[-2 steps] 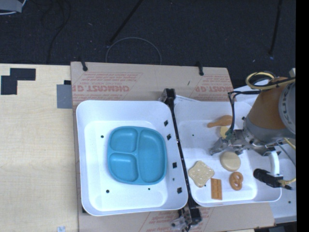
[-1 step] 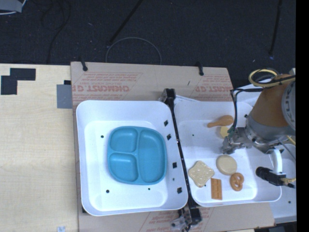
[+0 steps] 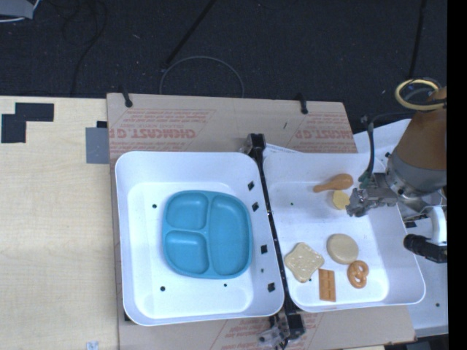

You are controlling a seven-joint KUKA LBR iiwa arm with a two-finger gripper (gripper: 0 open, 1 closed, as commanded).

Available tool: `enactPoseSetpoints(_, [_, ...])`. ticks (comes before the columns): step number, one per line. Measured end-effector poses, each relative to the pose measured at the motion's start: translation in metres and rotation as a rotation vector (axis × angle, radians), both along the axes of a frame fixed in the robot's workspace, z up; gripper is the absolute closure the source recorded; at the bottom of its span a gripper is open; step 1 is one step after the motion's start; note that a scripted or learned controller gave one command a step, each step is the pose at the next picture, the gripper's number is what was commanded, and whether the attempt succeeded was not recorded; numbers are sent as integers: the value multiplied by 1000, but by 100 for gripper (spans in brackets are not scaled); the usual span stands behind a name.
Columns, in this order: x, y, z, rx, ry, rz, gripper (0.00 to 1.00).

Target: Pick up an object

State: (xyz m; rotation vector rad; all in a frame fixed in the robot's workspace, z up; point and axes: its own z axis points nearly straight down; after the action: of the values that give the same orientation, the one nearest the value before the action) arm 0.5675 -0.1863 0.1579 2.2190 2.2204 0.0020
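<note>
Your end effector sits low in the right bin, near its far edge, touching a small yellow piece; I cannot tell its grip state. Closing off-centre could nudge that piece away.

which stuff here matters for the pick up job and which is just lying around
Part of the job:
gripper, low in the right bin
yellow piece beside it
orange carrot-like piece
round cracker
square cracker
pretzel
orange wafer

Lying about:
blue divided plate in the left bin
cables behind the bench
</note>
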Motion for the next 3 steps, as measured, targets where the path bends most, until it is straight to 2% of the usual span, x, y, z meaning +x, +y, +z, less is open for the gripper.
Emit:
enactPoseSetpoints(1, [1, -1, 53, 0, -1, 1, 100])
enactPoseSetpoints(2, [-14, 58, 59, 4, 6, 4, 100])
enactPoseSetpoints(3, [-14, 118, 60, 4, 6, 5, 100])
